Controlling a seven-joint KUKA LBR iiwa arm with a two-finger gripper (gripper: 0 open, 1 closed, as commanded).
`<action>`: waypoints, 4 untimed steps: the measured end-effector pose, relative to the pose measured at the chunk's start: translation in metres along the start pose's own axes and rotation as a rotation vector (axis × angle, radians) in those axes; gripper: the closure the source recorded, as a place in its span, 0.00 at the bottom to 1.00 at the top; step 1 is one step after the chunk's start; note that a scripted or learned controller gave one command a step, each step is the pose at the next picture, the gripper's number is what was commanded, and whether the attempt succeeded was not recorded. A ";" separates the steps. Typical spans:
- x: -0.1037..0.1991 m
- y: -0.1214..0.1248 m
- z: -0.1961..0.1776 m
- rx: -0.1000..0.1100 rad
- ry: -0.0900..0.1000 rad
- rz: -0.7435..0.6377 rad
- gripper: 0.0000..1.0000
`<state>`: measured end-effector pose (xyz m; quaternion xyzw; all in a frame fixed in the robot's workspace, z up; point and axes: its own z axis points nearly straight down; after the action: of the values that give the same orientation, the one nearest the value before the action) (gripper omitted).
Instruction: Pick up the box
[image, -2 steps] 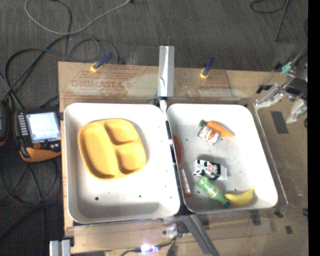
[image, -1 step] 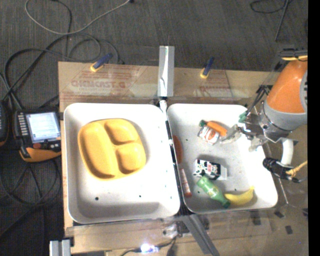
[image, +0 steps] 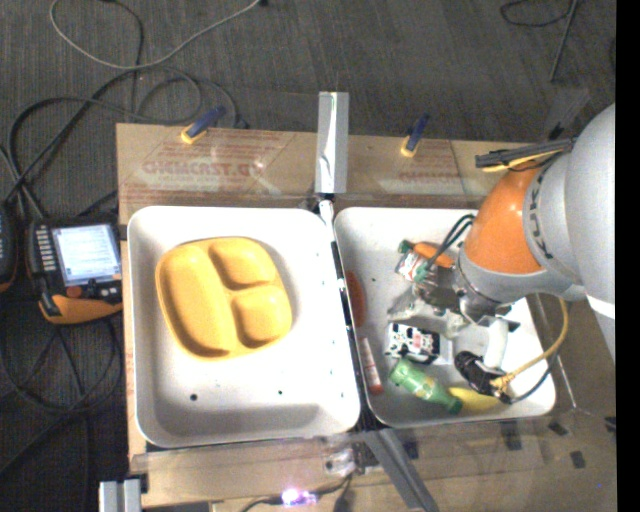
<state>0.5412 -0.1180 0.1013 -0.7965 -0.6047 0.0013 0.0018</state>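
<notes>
I'm low in the right bin (image: 545, 400) because the clutter's packed here; my gripper (image: 440, 305) sits just above the box (image: 414, 343), the black-and-white carton beside a green bottle (image: 424, 386). Can't tell whether my jaws are apart or together; wrist hardware blocks them.

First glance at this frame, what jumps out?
The yellow compartment tray dominates, lying alone in the left bin. Next is the arm's orange band, reaching in from the right over the right bin, where the gripper sits low among clutter: a small black-and-white box, a green bottle and a red marker along the bin's left wall.
</notes>
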 end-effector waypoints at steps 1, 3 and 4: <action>-0.052 0.034 -0.117 -0.003 -0.004 0.007 0.00; -0.006 0.117 0.011 -0.012 -0.001 0.190 0.00; -0.006 0.118 0.000 -0.015 -0.006 0.188 1.00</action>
<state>0.6533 -0.1559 0.1009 -0.8496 -0.5273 -0.0007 -0.0061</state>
